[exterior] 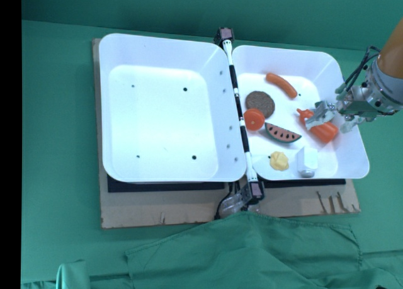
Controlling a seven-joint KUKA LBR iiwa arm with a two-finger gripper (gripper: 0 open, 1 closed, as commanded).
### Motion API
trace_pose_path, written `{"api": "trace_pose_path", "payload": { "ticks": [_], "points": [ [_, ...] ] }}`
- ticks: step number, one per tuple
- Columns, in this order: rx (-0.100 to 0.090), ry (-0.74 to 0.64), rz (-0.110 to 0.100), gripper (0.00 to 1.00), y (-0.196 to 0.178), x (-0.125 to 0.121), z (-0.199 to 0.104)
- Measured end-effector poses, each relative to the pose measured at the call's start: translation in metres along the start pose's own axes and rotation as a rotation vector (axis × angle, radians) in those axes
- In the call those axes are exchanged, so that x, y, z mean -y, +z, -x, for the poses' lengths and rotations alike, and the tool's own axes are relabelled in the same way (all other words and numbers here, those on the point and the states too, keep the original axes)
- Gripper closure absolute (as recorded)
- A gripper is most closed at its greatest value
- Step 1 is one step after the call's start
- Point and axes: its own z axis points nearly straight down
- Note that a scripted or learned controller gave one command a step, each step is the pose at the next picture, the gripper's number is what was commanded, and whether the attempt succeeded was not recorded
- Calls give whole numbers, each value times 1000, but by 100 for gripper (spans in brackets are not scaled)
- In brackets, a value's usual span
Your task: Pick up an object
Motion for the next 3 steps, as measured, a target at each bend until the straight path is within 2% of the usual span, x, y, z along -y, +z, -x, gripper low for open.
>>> {"api": "trace_pose_path", "payload": {
  "ticks": [1, 2, 3],
  "points": [
    [-1, 1, -8, 0, 92, -43, 23],
    [1, 2, 7, 0, 142, -26, 39],
    [1, -4, 6, 0, 83, -27, 6]
  ]
}}
